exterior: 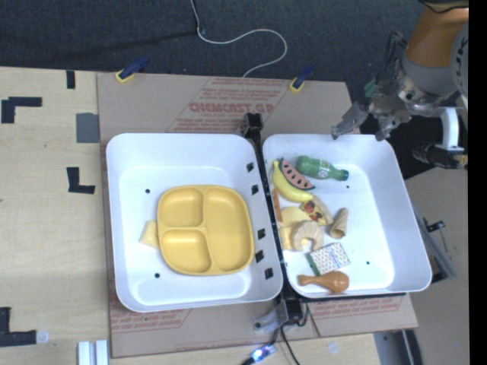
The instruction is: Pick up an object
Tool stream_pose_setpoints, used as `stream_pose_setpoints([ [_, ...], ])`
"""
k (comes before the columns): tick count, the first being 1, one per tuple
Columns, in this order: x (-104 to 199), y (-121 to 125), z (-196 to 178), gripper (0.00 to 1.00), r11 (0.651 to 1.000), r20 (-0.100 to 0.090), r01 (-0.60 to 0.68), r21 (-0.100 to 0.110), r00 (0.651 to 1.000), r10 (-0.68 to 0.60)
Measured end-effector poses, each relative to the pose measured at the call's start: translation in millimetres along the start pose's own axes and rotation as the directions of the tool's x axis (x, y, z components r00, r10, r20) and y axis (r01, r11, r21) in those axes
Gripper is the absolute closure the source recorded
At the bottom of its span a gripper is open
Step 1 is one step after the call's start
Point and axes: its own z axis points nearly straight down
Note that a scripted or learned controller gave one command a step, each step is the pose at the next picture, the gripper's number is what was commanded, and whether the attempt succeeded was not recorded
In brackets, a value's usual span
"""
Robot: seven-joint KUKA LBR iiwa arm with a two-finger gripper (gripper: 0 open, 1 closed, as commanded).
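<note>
My gripper (364, 126) hangs above the far rim of the right bin (388, 219), its two fingers spread apart with nothing between them. Below and left of it in that bin lie a green bottle (321, 169), a watermelon slice (295, 176), a banana (289, 193), a croissant (307, 234), an ice cream cone (338, 222), a checkered packet (329, 258) and a chicken drumstick (326, 282). All of them rest on the bin floor, crowded toward its left side.
The left bin (129, 204) holds a yellow divided plate (205, 229) with a pale yellow piece (148, 234) tucked at its left edge. A white cable (236, 36) loops over the dark floor behind the bench. The arm's orange band (437, 33) is at the upper right.
</note>
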Motion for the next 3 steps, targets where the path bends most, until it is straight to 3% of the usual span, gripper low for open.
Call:
stream_pose_setpoints([
  [2,-1.2,-0.5,127.1,0.0,1.0,0.001,0.001,0.004,1.0,-0.001],
  [3,-2.9,1.3,165.7,0.0,1.0,0.006,0.004,0.001,1.0,-0.004],
])
